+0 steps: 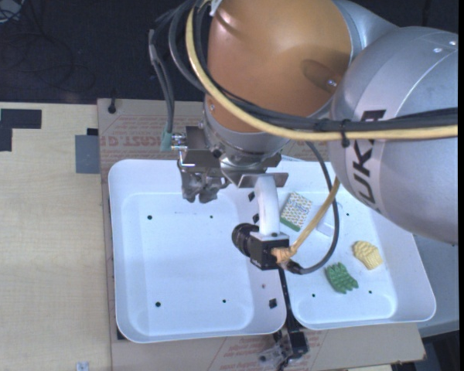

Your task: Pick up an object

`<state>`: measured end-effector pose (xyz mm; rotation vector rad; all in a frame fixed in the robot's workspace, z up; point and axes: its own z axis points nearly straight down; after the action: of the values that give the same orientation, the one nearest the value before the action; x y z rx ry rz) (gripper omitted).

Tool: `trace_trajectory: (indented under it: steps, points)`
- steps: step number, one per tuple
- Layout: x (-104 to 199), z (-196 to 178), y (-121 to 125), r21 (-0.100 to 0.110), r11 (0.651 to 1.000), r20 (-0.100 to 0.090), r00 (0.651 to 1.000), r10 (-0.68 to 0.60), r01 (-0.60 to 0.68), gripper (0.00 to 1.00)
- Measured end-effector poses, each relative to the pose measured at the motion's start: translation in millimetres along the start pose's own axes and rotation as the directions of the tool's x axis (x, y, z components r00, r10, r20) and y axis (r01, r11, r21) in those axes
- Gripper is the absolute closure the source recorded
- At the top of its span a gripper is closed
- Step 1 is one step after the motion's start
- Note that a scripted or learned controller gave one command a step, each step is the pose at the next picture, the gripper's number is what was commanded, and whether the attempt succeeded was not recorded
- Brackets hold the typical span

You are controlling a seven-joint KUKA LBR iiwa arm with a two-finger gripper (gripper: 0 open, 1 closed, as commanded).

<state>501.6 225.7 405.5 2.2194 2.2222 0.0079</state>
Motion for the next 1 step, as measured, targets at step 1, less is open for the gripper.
trace_trajectory:
  steps: [1]
  points:
    - [-28.7, 92.5, -28.9, 0.019, 1.0, 0.009, 1.0, 0.003, -0.003, 1.0]
